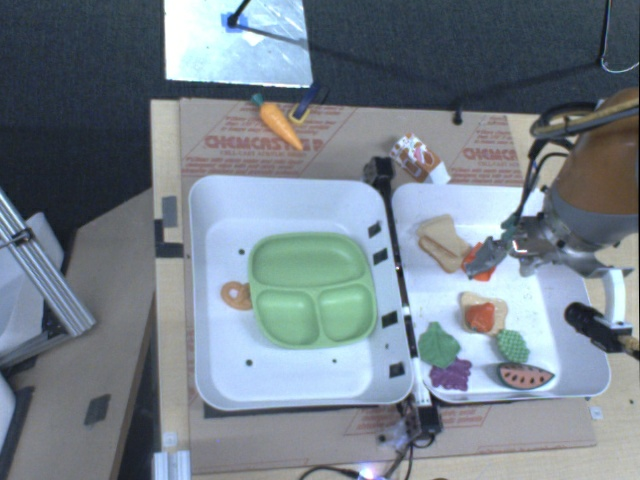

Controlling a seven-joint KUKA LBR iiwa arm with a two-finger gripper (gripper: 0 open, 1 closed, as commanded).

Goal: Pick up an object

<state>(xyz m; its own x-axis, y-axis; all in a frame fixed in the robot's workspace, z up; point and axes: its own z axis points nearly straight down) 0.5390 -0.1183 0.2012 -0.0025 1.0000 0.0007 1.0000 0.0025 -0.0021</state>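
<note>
Here, mid-approach: gripper low over the right bin, just beside a tan bread slice, finger state impossible to tell, nothing visibly held; next, probably centring over the slice, descending, closing

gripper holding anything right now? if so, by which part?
Cannot be told. The gripper hovers over the right bin, just right of the bread slice, with something red-orange at its tip, too blurred to identify.

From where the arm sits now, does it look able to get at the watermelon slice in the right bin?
Probably yes. The watermelon slice lies flat near the right bin's front edge with nothing on it; the gripper hovers further back over that bin, and the green piece beside the slice leaves a gap.
</note>
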